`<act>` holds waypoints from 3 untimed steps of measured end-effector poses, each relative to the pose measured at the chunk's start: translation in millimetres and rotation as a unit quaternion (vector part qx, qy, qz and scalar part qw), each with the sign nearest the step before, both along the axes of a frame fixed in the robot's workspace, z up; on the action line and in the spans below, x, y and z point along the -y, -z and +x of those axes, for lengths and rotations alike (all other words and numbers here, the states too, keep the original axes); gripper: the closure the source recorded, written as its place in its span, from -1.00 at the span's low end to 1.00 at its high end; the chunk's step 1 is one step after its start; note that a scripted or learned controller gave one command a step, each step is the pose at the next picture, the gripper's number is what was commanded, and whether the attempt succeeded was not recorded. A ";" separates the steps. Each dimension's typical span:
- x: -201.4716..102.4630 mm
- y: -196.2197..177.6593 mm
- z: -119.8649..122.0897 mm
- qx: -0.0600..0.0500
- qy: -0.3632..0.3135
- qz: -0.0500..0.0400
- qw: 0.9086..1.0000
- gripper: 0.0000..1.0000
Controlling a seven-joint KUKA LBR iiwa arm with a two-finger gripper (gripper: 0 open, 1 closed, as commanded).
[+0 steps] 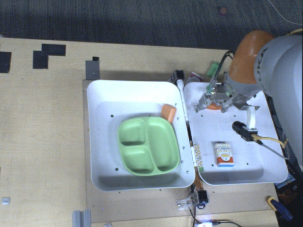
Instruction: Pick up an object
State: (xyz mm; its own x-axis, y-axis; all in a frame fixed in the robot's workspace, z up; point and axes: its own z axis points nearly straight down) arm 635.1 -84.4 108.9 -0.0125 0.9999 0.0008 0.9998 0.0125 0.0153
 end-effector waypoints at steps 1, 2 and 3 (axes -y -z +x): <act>-1.2 -11.2 1.5 0.002 -0.002 0.001 1.000 1.00; -1.1 -11.0 1.3 0.002 -0.002 0.000 1.000 -1.00; 8.3 22.6 -47.5 -0.004 0.005 -0.001 1.000 -1.00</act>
